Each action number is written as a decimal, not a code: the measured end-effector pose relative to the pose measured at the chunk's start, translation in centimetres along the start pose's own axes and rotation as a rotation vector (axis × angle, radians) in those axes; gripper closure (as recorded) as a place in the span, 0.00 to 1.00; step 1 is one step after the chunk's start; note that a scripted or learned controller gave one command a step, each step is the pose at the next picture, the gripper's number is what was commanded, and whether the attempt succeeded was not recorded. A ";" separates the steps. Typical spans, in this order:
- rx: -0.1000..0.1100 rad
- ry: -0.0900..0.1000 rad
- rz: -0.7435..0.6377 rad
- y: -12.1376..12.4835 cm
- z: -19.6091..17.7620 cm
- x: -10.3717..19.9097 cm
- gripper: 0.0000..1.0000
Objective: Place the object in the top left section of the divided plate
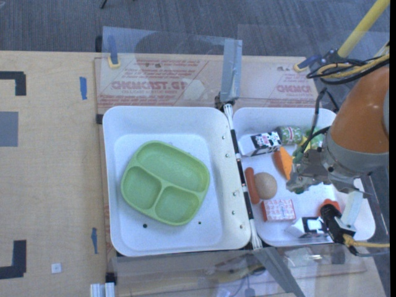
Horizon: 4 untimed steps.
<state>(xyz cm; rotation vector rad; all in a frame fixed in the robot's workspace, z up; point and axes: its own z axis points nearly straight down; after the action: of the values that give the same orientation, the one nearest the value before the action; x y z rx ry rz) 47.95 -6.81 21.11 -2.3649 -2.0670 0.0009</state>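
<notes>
Camera view, looking down: my claw [302, 179] hangs over the right bin [365, 228], near a smooth tan egg-shaped object [266, 185] and an orange carrot-like piece [283, 162]; whether it grips anything, I cannot tell. With toys crowded there, I judge a grab could miss or snag neighbours. Well apart, the glossy green divided plate [164, 182] waits in the left bin [117, 166].
</notes>
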 end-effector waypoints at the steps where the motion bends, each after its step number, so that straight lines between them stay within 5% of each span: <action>1: 0.003 0.000 -0.122 -1.2 2.7 8.0 1.00; 2: -0.001 -0.001 -0.284 -1.4 0.3 13.4 1.00; 3: 0.000 -0.001 -0.029 1.5 -1.4 16.6 1.00; 4: 0.000 -0.001 -0.029 1.5 -1.5 16.6 0.00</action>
<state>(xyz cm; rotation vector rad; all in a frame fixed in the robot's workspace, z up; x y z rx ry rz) 51.65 9.48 22.56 -2.3350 -2.1013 0.0029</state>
